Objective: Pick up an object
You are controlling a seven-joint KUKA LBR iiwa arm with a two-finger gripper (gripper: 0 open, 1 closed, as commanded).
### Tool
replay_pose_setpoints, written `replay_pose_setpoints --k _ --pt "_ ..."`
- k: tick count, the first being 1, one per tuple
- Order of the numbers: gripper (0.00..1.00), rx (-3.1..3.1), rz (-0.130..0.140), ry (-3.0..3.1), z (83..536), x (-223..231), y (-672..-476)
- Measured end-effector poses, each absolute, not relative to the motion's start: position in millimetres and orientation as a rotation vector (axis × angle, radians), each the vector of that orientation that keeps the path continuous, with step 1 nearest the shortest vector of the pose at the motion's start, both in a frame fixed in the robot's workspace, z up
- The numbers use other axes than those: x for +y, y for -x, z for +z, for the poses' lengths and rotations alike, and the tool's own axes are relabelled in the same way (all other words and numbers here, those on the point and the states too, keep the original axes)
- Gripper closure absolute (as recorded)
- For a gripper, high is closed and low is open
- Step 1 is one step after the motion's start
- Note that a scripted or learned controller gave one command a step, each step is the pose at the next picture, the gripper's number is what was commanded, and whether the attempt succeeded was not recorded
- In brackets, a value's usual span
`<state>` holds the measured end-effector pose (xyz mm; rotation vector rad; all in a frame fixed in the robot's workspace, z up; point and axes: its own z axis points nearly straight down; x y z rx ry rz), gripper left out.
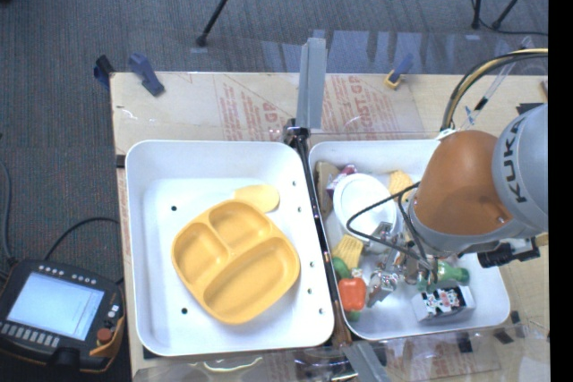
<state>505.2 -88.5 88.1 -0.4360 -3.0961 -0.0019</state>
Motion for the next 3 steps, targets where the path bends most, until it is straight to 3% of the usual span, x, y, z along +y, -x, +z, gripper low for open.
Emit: replay_pose_setpoints --k 1,2,3 --pt "1.0 -3.091 -0.003 0.43 93 -88 -505.5" --pt "1.0 -3.048 -0.001 0.721 83 -90 -475.3" --pt "0.0 -3.048 -0.001 0.719 83 -90 -475.4"
